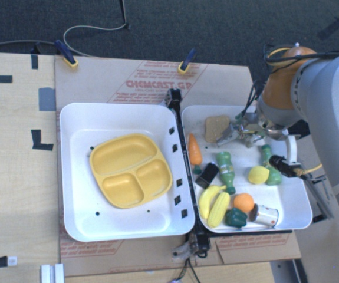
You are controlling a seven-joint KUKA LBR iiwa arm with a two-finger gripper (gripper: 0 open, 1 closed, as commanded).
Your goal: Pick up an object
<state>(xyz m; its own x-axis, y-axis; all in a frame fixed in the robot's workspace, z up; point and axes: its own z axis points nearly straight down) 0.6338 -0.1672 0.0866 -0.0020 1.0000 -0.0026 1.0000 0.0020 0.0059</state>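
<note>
Tool low in right bin, beside brown sponge. Cannot tell if clenched or released. Nothing lifted yet; grab and lift left.

Arm link: a broad, smooth grey casing with a rounded outline is seen.
Band: an orange ring is set above the wrist.
End effector: bare metallic parts are shown.
Cables: thin dark leads are run beside the orange band.
</note>
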